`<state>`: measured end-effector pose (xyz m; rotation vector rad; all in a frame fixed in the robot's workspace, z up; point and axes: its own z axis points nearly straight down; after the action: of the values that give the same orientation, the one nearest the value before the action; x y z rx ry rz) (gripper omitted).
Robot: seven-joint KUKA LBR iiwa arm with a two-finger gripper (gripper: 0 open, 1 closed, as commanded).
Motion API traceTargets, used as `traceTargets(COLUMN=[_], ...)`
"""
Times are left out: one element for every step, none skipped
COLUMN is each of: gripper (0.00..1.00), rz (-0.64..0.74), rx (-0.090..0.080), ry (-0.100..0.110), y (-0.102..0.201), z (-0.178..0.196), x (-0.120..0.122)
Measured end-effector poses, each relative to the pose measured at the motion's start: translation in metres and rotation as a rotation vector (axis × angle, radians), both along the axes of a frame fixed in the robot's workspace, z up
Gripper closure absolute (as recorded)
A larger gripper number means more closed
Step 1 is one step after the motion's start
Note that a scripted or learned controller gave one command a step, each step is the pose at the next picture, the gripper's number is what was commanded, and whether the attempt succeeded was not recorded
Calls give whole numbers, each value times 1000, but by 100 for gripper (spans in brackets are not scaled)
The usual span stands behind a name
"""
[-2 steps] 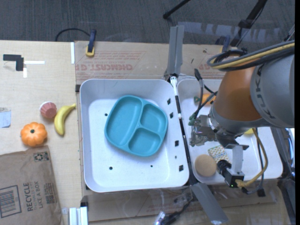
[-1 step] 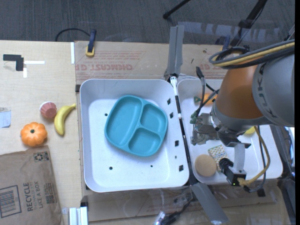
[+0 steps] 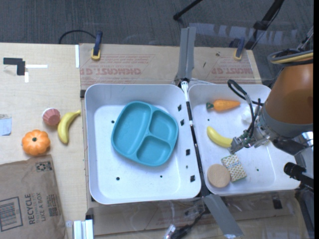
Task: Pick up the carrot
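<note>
Right bin [image 3: 279,183]: we count four items.

- Carrot [image 3: 225,105], the task's thing: lies flat near the bin's far edge, leaf end toward the far left corner, free on all sides, so we judge it open to a grasp from above.
- Banana [image 3: 218,137]: lies aslant at mid-bin, one end just beside the gripper.
- Round tan disc [image 3: 218,176] and checked sponge-like block [image 3: 234,168]: touching each other near the bin's near edge, well apart from the carrot.

Gripper [image 3: 240,143]: we place it low over mid-bin, at the banana's end, apart from the carrot. We cannot tell its state, and we see nothing held. We judge the pick not yet begun; the arm [image 3: 294,101] overhangs the bin's right edge.

Left bin [image 3: 94,143]: one blue divided plate [image 3: 144,133], mid-bin.

Bench, left of the bins: a second banana [image 3: 66,126], a small pumpkin [image 3: 36,142] and a pink cup-shaped item [image 3: 51,117], all outside the bins.
</note>
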<state>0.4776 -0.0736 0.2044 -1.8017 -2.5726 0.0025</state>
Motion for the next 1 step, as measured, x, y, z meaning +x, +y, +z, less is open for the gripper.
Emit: traceTargets(gripper=[100], rz=[38], rx=[0], ry=[0], y=[57], z=[-14], x=[31])
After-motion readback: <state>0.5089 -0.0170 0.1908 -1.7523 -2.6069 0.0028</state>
